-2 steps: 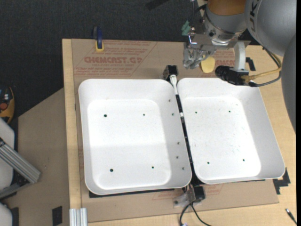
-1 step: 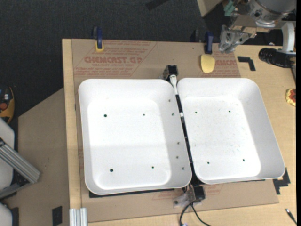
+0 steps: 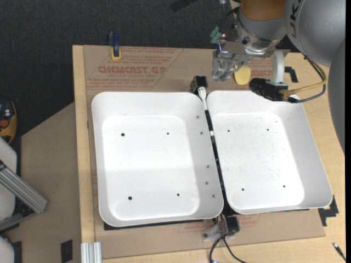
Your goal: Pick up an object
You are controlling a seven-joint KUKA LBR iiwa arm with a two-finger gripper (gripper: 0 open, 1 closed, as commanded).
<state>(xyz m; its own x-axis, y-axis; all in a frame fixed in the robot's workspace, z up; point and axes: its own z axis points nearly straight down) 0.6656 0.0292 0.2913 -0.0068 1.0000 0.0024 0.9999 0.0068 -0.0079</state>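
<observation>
1. Arm (image 3: 321, 15) comes in from the top right of the view. Its orange band (image 3: 262, 4) sits directly above the wrist.
2. Pincer (image 3: 224, 72) points down, over the brown board (image 3: 143, 69) just beyond the far rim of the right-hand bin (image 3: 308, 141), near the bin's far left corner.
3. Pincer state: cannot tell if it is spread or pressed together, as the metal parts blur together at this angle.
4. Task's thing: a small pale yellow object (image 3: 242, 75), rounded, right beside the pincer on its view-right side. It is outside both bins, past the right-hand bin's far rim.
5. Cannot tell whether the yellow object is pinched, merely touching the pincer, or lying on the board.
6. Left-hand bin (image 3: 101, 147) and right-hand bin sit side by side, rims meeting along a black strip (image 3: 211, 136). Small dark dots mark each floor.
7. A blue-and-yellow clamp (image 3: 114, 44) grips the board's far edge, well apart from the pincer.
8. The board carries red "CHEMCAST GP" print and lies on the pale bench (image 3: 57, 163).
</observation>
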